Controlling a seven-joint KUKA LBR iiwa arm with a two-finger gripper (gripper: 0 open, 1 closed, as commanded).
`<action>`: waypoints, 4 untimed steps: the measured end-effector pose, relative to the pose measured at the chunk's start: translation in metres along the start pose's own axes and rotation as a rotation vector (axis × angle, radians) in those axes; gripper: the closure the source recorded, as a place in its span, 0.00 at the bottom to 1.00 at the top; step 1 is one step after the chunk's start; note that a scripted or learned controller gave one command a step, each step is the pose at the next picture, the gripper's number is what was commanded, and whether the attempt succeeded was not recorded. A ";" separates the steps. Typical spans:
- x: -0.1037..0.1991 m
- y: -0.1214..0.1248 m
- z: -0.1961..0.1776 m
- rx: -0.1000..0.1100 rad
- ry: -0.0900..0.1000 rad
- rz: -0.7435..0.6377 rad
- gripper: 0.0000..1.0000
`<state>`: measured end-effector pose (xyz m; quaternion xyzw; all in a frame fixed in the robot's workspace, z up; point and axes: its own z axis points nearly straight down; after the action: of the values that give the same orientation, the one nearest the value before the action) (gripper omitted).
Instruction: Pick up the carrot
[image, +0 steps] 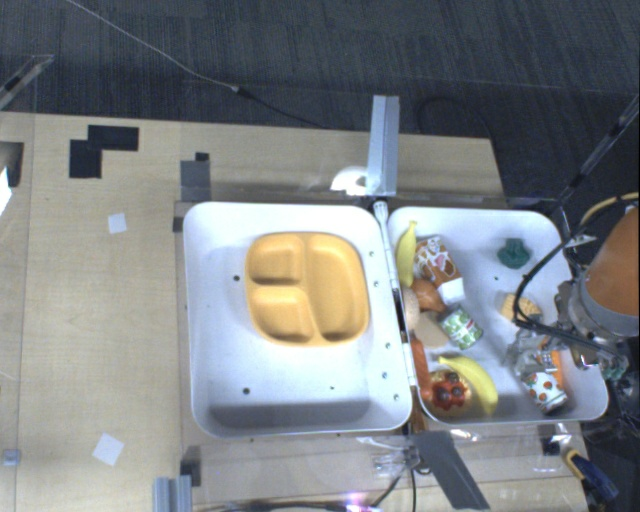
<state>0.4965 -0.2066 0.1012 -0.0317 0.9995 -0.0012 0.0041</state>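
Note:
The carrot (419, 366) is a thin orange-red stick lying along the left wall of the right bin (487, 222), partly tucked under a banana (472, 380) and a red fruit (449, 394). My gripper (534, 347) hangs low over the right side of the same bin, well to the right of the carrot and just above a small printed can (546, 391). The arm's orange band (612, 275) shows at the right edge. Cables and the wrist hide much of the gripper.
The right bin also holds a second banana (405, 252), a patterned packet (436, 259), a brown item (428, 295), a white cup (452, 291), a green can (461, 328) and a green toy (515, 252). A yellow divided plate (305, 287) lies in the left bin (215, 330).

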 end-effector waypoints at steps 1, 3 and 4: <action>-0.022 0.035 -0.005 -0.003 -0.001 -0.125 1.00; -0.019 -0.001 0.000 0.001 -0.002 -0.366 1.00; -0.016 0.001 0.011 0.005 -0.010 -0.878 1.00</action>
<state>0.5121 -0.2045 0.0906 -0.4536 0.8911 -0.0050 0.0079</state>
